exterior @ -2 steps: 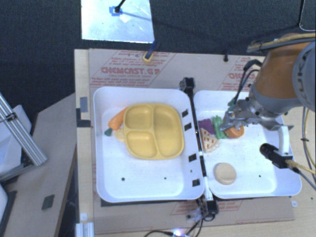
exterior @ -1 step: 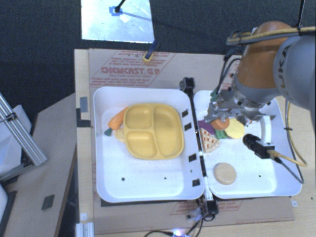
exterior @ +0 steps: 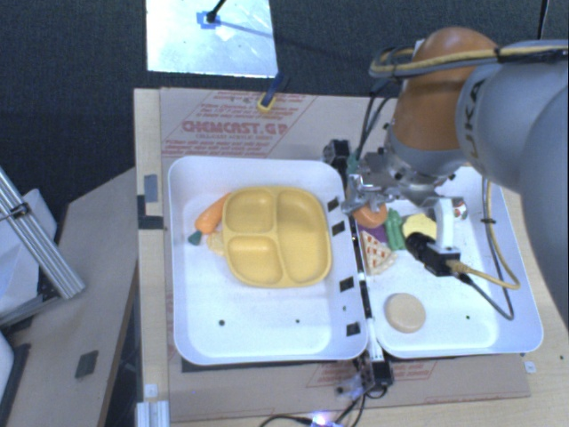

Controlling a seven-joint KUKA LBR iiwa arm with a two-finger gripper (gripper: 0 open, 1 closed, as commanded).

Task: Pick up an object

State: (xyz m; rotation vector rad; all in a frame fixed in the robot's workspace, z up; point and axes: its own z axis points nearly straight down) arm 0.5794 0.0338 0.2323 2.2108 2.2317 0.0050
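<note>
The grey arm [exterior: 498,105] with its orange band reaches in from the right and hangs over the right bin [exterior: 498,327]. The left bin [exterior: 191,318] carries a yellow divided tray [exterior: 271,236], and a toy carrot [exterior: 209,214] lies touching the tray's left edge. The jaws [exterior: 372,196] are low at the right bin's upper left corner, above a heap of small toy foods [exterior: 391,229]; I cannot tell if they are apart or together. A tan round disc [exterior: 404,312] lies alone nearer the front.

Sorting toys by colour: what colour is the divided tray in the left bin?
Yellow; the divided tray shows clearly in the camera view.
</note>
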